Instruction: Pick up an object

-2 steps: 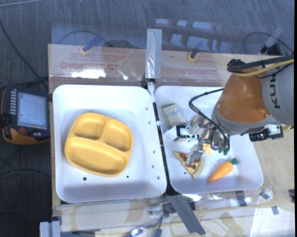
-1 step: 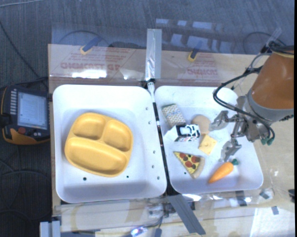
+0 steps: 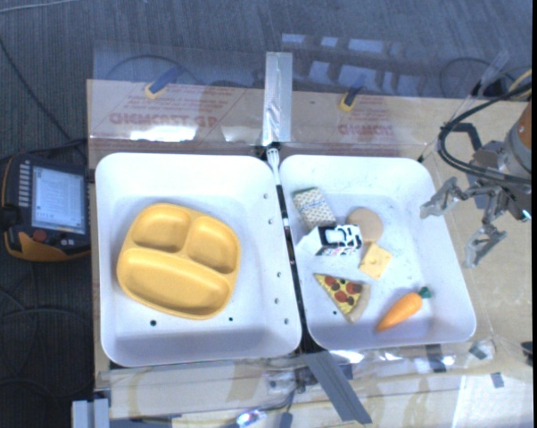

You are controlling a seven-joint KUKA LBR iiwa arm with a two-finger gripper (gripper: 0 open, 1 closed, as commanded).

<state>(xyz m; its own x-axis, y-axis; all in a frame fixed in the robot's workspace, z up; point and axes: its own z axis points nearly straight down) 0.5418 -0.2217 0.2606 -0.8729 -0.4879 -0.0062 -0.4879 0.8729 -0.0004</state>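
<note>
1. The desk (image 3: 483, 390) carried two shallow white bins side by side; nearest the camera in the right bin (image 3: 447, 324) lay a toy carrot (image 3: 400, 310), tilted, its green top toward the far right.
2. Just left of the carrot lay a pizza slice (image 3: 342, 293); a yellow cheese piece (image 3: 375, 260) lay beyond it.
3. Farther back, a black-and-white toy (image 3: 340, 238) touched a round tan cookie (image 3: 366, 223); a patterned packet (image 3: 314, 206) lay near the bin's dividing wall.
4. The left bin (image 3: 117, 176) held a yellow divided plate (image 3: 179, 259) with three compartments.
5. The end effector (image 3: 469, 221) was at the right bin's outer edge, outside the rim; its fingers (image 3: 440, 198) were spread apart, clamped on nothing.
6. A handheld controller (image 3: 45, 208) lay on the floor left of the desk.
</note>
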